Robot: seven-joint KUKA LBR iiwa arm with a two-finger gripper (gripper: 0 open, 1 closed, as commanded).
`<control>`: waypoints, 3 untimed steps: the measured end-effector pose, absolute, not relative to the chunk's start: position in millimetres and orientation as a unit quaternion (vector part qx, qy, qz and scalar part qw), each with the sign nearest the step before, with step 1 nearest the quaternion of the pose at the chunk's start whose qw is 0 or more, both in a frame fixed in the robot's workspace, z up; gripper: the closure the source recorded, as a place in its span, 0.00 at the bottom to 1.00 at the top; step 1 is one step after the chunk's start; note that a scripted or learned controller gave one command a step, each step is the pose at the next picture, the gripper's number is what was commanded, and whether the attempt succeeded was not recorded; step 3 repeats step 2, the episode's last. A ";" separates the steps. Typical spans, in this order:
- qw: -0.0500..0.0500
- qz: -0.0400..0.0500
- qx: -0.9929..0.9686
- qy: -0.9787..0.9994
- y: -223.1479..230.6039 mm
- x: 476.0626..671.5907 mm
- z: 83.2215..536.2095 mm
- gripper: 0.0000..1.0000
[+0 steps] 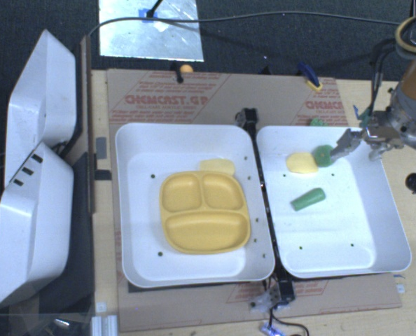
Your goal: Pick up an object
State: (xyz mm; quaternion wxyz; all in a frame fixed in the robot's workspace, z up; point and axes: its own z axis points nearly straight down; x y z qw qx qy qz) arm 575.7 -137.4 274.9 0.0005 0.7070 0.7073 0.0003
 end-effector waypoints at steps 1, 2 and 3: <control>0.002 0.001 0.707 0.707 -171.9 633.3 299.0 0.00; 0.002 0.001 0.707 0.707 -192.8 625.3 335.2 0.00; 0.002 0.001 0.707 0.707 -192.8 625.3 335.2 0.00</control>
